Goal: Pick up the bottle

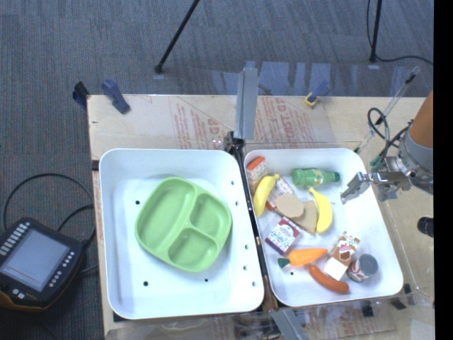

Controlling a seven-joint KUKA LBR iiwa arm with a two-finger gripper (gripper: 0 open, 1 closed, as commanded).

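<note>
Plywood formed the bench point(177, 122), its top printed with faint red lettering, upside down and too indistinct to read. Two shallow white bins sat side by side on it. The left bin point(117, 190) held a light green divided plate point(184, 224) with three compartments, lying near the middle of the bin. The right bin point(382, 225) held a crowd of small items. The grey arm point(425, 151) entered from the right, with the gripper point(359, 188) over the right bin's upper right part, just inside its right wall; its two fingers appeared spread apart with nothing between them.

The bottle point(315, 177), green with a yellow cap end pointing right, lay on its side near the bin's back wall, left of the gripper and apart from it. Two bananas were present: one point(263, 193) at the left wall, another point(323, 210) right of centre. A slice of toast point(290, 205) lay between them. A small carton point(282, 235) with a dark red label, its writing illegible, lay below the toast. A carrot point(306, 257) lay near the front, with a sausage point(328, 279) below it. A small printed box point(346, 248) and a can point(365, 267) lay in the front right corner; their labels could not be read. A handheld control pendant point(35, 263) lay on the carpet at lower left.
</note>
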